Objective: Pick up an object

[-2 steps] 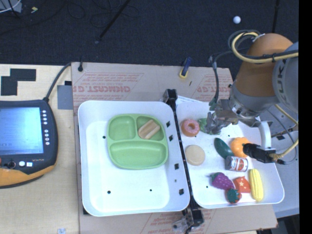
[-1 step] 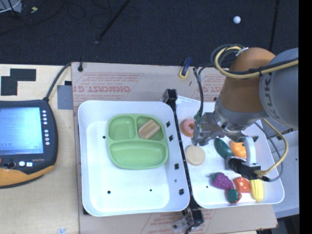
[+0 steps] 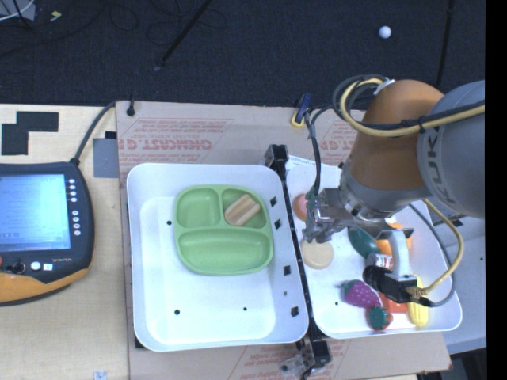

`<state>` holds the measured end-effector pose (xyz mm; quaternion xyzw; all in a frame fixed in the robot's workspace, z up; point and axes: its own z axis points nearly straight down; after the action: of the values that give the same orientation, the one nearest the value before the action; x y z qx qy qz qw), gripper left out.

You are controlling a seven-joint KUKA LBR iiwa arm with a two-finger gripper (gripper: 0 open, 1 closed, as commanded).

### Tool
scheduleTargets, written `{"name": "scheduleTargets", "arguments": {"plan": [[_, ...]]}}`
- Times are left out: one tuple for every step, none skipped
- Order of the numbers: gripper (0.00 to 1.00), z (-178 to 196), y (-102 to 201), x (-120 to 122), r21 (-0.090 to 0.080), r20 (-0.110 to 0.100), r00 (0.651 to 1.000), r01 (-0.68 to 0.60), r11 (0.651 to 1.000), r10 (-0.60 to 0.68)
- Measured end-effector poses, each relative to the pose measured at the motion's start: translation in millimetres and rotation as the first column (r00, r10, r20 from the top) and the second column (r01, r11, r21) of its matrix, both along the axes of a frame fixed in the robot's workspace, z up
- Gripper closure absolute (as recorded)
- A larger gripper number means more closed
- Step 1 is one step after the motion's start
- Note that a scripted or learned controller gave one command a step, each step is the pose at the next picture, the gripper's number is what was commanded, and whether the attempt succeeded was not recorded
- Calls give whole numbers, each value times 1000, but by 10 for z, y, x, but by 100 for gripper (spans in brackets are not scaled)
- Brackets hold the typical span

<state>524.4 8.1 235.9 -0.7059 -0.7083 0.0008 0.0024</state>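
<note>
The bench [image 3: 71, 323] bore a cardboard sheet [image 3: 198, 137] under two white bins [image 3: 206, 307], with a pendant [image 3: 40, 220] at left.

Single fixed camera above the bench [image 3: 79, 331], looking down obliquely at moderate range; both white bins [image 3: 150, 291] fall within frame.

Claw [image 3: 319, 226] low (wrist bent down)

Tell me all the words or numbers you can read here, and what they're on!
Cardboard sheet under the bins: red printing, upside down and too blurred to read.
Robot arm: part of a large dark letter, perhaps "U"; the rest is cut off.
Handheld control pad: glowing screen, text too small to read.
</note>
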Motion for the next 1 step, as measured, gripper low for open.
{"name": "scheduleTargets", "arguments": {"plan": [[100, -78, -118, 5, -2, -2, 1000, 5, 1000, -5]]}}
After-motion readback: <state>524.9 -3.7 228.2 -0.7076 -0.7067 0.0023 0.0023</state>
